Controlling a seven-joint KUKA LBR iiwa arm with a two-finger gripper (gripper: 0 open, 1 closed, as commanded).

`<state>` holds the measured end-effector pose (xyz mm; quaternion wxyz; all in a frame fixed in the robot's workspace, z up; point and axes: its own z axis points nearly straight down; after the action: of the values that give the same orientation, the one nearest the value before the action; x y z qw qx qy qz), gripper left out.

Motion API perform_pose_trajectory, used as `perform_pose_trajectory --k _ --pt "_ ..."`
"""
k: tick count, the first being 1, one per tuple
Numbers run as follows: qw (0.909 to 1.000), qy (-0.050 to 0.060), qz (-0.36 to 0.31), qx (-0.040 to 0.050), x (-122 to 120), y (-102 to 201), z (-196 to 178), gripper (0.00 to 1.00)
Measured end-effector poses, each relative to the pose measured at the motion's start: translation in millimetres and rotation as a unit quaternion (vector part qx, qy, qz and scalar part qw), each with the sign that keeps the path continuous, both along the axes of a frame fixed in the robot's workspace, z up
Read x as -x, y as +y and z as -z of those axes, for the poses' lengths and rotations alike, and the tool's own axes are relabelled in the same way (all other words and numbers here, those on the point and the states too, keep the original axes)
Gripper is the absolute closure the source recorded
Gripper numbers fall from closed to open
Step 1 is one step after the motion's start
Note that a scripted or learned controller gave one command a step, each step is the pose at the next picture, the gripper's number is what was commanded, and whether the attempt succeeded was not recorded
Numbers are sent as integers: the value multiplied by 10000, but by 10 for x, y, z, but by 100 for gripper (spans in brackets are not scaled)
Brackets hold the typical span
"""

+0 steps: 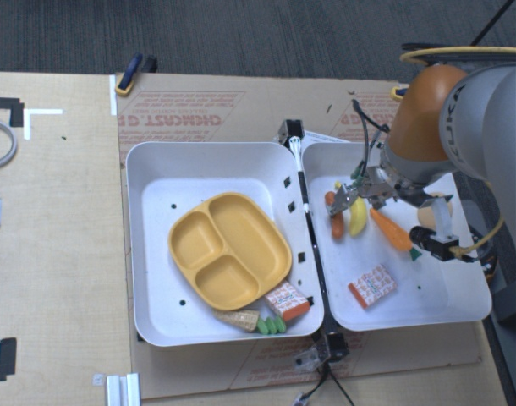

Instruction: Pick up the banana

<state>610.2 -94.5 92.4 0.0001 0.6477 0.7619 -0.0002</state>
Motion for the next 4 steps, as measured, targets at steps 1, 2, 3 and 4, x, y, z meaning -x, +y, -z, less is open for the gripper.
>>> perform_pose_trajectory --k 1,2,3,4 --pt "10000 -21 10 4 -14 -6 -114 100" --pt "9964 0 843 3 -275 673 -998 100" --pt "9965 1 840 3 -274 673 -998 0" --pt "9999 4 134 1 82 553 -999 0"
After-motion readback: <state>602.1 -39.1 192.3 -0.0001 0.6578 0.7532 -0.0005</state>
